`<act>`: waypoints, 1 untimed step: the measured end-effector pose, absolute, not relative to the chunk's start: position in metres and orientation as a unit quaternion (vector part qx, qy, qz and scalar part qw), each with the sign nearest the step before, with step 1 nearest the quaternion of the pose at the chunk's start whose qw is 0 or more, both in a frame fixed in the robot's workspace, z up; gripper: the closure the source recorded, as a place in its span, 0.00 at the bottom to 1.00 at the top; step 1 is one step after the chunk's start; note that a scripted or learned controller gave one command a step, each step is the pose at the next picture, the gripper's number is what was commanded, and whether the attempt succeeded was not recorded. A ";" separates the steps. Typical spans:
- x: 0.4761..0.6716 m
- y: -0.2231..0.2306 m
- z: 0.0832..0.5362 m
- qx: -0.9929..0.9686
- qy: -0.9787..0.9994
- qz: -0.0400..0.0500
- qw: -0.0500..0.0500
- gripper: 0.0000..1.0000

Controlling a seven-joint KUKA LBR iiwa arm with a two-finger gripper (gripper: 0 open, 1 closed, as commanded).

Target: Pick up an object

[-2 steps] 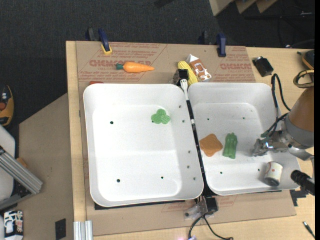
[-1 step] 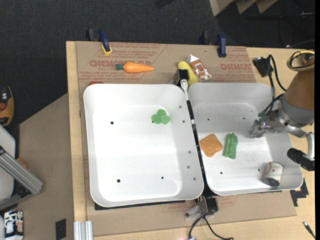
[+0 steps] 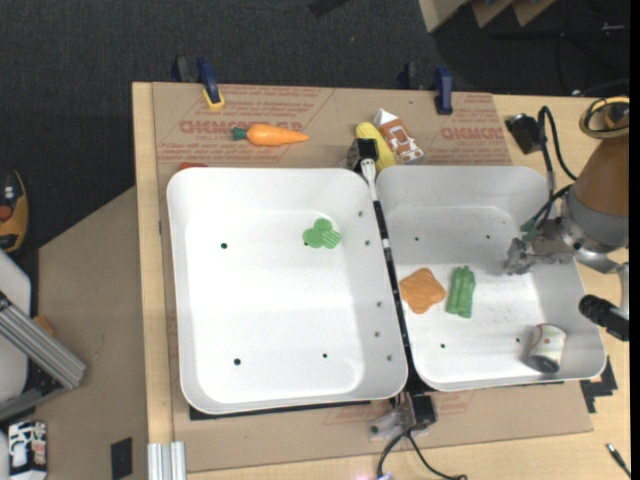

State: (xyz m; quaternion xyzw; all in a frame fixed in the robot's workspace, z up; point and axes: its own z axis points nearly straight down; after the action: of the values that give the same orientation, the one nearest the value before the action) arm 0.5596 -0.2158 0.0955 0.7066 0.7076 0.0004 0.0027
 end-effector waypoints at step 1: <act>0.560 -0.216 0.106 0.706 0.708 0.000 0.004 1.00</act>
State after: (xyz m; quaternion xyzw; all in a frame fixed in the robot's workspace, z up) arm 0.5600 -0.2160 0.1056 0.7063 0.7079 0.0005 0.0041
